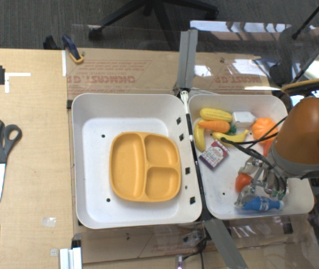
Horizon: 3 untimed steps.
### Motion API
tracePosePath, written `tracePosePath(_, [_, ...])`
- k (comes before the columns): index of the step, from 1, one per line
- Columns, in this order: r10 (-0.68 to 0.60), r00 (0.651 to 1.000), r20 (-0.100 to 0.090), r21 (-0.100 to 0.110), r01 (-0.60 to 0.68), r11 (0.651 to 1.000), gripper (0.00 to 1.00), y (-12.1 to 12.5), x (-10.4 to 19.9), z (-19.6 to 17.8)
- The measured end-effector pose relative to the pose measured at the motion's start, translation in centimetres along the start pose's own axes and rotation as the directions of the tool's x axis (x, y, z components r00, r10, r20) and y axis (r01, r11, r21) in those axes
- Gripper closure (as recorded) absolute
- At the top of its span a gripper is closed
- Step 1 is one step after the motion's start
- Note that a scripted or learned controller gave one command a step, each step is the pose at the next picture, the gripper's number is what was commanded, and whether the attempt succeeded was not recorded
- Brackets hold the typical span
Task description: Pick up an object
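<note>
**Gripper low in the right bin, over the blue thing**

Scissors [2,144] lie on the bench at far left. The left bin [86,161] holds a yellow tray [145,166] with three compartments. In the right bin [215,203] sit corn [215,115], a carrot [214,126], a banana [230,137], a small packet [214,154] and a red piece [243,181]. The gripper [258,190] hangs just above a blue object [262,205] near the front wall; whether its claw is apart or together cannot be told.
</note>
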State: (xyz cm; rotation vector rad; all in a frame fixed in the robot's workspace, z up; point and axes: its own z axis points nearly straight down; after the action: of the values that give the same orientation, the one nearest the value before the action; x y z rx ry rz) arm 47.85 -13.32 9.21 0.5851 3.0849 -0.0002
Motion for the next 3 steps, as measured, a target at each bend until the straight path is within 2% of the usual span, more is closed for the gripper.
tracePosePath(1, [-0.002, 1.000, 0.003, 0.000, 0.002, 1.000, 1.00, 0.1, -0.1, -0.9])
tracePosePath(2, [0.070, 0.998, 0.001, 0.000, -0.070, 0.998, 1.00, -4.4, -4.6, -6.1])
tracePosePath(3, [0.197, 0.980, 0.001, 0.000, -0.197, 0.980, 1.00, -0.7, -0.3, -15.2])
